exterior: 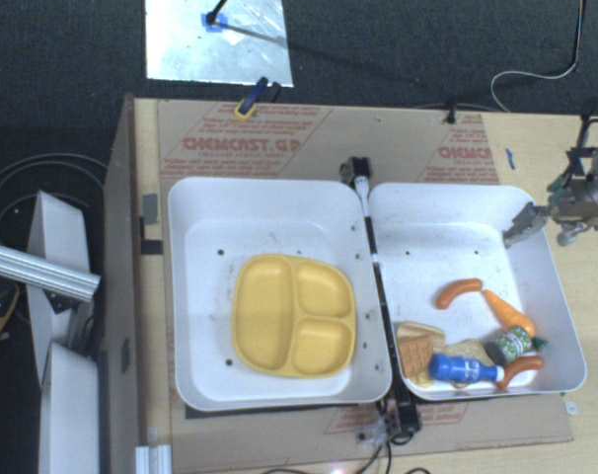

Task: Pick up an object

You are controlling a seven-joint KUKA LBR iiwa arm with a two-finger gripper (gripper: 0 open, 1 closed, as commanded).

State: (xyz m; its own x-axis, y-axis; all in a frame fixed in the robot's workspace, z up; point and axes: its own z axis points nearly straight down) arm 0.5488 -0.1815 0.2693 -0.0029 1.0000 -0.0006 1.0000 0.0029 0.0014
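While the grey metal two-finger gripper (pixel 532 221) is hanging at the right edge of the camera view, just over the upper right rim of the right shallow white plastic bin (pixel 447 215), nothing is sitting between its fingers; I cannot tell if they are spread or closed, because they are small and blurred. All the loose objects are lying in the lower part of this right bin, well apart from the gripper. A curved orange-red toy sausage (pixel 459 291) is resting near the middle of the bin, and a pointed orange toy carrot (pixel 508 311) is lying just beside it on the right. Below them, a blue and white small bottle (pixel 463 369) is lying on its side along the front wall, next to a tan piece of toy bread (pixel 417 347). A dark green round can (pixel 511 345) is standing near the carrot, and a second red sausage (pixel 522 368) is lying under it. The left shallow white bin (pixel 200 225) is holding a yellow plastic plate with three compartments (pixel 293 315).
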